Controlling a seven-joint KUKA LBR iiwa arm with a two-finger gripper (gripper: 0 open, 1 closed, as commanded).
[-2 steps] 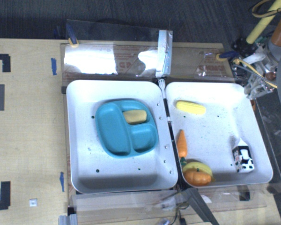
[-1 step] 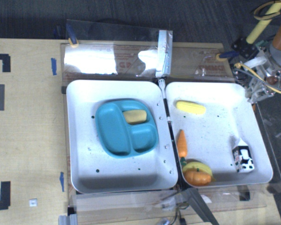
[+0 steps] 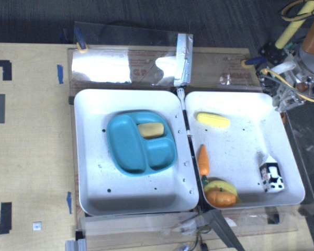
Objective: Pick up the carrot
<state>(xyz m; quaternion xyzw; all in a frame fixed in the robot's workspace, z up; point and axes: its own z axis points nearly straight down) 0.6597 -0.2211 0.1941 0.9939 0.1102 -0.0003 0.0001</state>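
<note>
The carrot (image 3: 203,160) is small and orange with a green tip. It lies upright in the picture against the left wall of the right bin (image 3: 240,135), just above a yellow and orange fruit pile. My gripper (image 3: 289,99) hangs over the right bin's far right corner, well away from the carrot, under a tangle of cables on the arm (image 3: 306,46).
A yellow corn cob (image 3: 213,120) lies at the back of the right bin. A banana and an orange fruit (image 3: 220,193) sit at its front left. A black-and-white toy (image 3: 271,175) stands at front right. The left bin (image 3: 89,140) holds a blue divided plate (image 3: 131,145) with a yellow item (image 3: 150,130).
</note>
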